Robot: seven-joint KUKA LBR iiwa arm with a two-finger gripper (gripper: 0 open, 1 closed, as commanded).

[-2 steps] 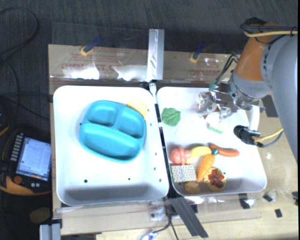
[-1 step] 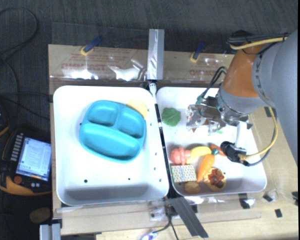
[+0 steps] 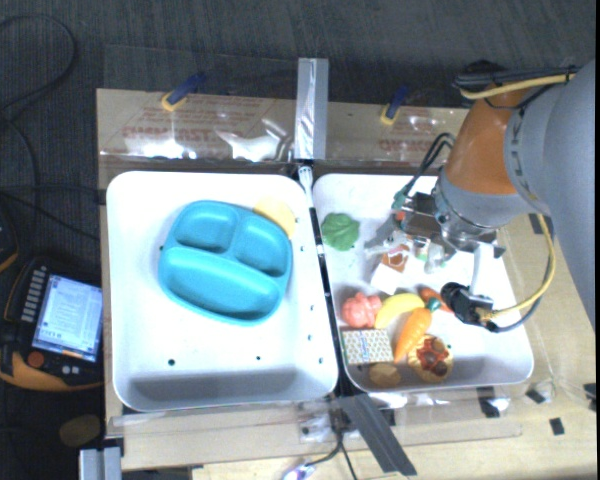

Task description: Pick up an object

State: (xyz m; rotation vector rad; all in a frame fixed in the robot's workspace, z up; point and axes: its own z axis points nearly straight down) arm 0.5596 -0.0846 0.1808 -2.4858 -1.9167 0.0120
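My gripper (image 3: 414, 248) is low over the upper middle of the right bin (image 3: 515, 353), on the grey arm with the orange band (image 3: 485, 153). A small white and orange object (image 3: 395, 260) lies right at its left side. A green lumpy toy (image 3: 340, 231) lies to the gripper's left. Below it sit a pink toy (image 3: 358, 308), a yellow banana (image 3: 400, 308), an orange carrot (image 3: 413, 334), a woven tan block (image 3: 366, 346) and a red-brown item (image 3: 433, 358).
The left bin (image 3: 140, 368) holds a blue divided plate (image 3: 225, 258) with a yellow piece (image 3: 276, 214) at its upper right. A metal divider (image 3: 311, 108) runs between the bins. A black cable end (image 3: 460, 301) hangs by the gripper. A handheld pendant (image 3: 60, 318) lies left of the bench.
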